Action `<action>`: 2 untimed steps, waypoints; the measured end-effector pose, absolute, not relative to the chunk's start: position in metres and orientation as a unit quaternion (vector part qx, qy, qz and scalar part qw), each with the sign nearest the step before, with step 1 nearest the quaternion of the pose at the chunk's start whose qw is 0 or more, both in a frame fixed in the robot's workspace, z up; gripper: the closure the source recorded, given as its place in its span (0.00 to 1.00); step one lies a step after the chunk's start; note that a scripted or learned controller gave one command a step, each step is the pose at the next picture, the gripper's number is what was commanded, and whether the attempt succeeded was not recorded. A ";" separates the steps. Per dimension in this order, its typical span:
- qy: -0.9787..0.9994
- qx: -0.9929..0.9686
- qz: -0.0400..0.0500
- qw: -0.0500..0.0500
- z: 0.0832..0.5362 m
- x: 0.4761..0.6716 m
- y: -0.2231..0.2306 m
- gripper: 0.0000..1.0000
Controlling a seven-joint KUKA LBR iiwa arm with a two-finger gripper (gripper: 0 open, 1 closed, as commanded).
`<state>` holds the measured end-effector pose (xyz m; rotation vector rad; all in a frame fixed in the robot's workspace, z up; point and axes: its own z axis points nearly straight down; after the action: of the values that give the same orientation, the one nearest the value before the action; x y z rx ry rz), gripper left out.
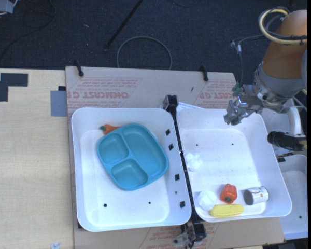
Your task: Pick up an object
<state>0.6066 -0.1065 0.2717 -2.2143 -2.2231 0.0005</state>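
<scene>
Hovering over the right bin's (233, 139) far edge, the tool (234, 113) is carrying nothing visible, its opening impossible to judge, while the red pepper (228, 192), corn cob (226, 210) and can (256, 195) are lying near the front wall.

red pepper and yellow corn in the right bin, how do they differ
The red pepper is red with a green stem end, short and rounded; the yellow corn is plain yellow, long and narrow. The pepper sits farther from the bin's near rim, while the corn lies crosswise right along it. Both are small toy-like foods, close together in the right bin's near end.
</scene>
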 end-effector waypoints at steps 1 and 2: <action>-0.709 -0.706 0.001 0.003 0.263 0.580 -0.051 1.00; -0.708 -0.706 0.001 0.003 0.247 0.565 0.005 1.00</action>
<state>0.5647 0.0052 0.2467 -2.2130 -2.2215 0.0040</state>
